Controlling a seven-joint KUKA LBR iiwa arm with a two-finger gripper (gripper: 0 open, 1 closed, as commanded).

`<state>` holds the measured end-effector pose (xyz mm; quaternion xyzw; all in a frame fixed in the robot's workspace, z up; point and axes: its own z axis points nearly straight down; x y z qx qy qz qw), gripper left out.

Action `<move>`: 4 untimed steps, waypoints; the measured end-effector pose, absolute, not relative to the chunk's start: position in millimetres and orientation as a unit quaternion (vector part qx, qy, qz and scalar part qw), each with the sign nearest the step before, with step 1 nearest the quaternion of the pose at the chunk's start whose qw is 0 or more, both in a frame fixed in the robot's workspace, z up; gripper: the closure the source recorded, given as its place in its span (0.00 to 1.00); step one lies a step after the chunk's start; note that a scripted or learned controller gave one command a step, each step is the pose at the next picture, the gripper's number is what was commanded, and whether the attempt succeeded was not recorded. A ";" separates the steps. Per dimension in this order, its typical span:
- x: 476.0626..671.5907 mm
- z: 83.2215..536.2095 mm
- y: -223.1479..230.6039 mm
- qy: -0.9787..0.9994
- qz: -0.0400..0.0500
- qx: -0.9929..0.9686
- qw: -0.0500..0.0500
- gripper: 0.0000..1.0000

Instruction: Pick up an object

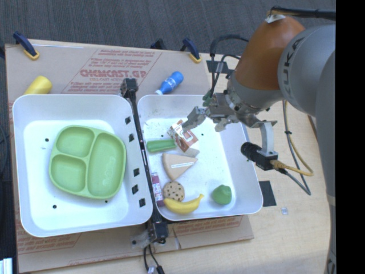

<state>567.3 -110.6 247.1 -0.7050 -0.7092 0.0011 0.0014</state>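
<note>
Small red-and-white carton (pixel 183 137), the thing the arm seems to be going for, lies tilted in the upper middle of the right-hand shallow white bin (pixel 248 170). The two-finger gripper (pixel 193 120) reaches in from the right and sits right at the carton's upper end; its fingers look close together around that end, but I cannot tell whether they truly grip it or just touch it. The carton's lower end appears to rest among the other items, so it does not look lifted clear yet.

Just beside the carton lie a green stick-shaped toy (pixel 161 146) on its left and a pale wedge like a slice of cheese (pixel 178 165) below. Nearer the bin's front edge are a round chocolate-chip cookie (pixel 173 191), a yellow banana (pixel 183 205) and a green rounded toy vegetable (pixel 222 194). The clutter likely explains the slanted approach: it reaches the carton's free upper end.

The left-hand white bin (pixel 34 113) holds a light green divided plate (pixel 87 161), well apart from the action. The grey arm with its orange band (pixel 268 44) leans over the right bin's far corner.
</note>
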 end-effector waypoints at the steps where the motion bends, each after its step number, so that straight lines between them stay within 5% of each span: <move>1: 601.0 132.5 -178.1 -0.709 0.003 -0.705 0.003 0.00; 2: 475.4 91.3 -197.8 -0.709 0.001 -0.705 0.003 0.00; 3: 535.4 91.7 -143.0 -0.711 0.001 -0.704 0.002 0.00; 4: 475.5 91.3 -164.3 -0.710 0.001 -0.705 0.002 0.00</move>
